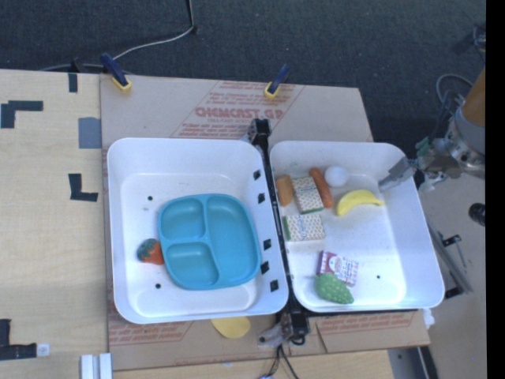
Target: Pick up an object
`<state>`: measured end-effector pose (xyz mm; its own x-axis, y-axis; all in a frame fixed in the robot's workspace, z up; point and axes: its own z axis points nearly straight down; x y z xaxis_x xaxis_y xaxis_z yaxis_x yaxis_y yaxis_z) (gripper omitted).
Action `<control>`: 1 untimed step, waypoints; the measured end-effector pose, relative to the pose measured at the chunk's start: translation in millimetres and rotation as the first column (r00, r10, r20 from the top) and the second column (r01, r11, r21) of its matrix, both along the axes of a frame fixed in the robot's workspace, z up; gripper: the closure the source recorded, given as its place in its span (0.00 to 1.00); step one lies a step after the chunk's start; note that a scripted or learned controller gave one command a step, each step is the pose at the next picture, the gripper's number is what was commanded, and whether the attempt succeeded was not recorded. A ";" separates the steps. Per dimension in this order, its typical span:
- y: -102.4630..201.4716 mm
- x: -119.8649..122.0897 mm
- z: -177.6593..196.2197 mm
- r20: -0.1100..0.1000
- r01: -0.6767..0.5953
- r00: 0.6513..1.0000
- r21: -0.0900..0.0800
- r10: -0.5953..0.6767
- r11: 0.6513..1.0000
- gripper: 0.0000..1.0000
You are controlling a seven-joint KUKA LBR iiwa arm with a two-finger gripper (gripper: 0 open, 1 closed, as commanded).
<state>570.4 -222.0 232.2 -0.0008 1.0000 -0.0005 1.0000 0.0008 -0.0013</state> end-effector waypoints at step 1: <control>14.2 64.2 -57.7 -0.001 0.000 1.000 0.000 0.000 1.000 0.00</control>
<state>634.6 -207.8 174.5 -0.0013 1.0000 0.0000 1.0000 0.0013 -0.0021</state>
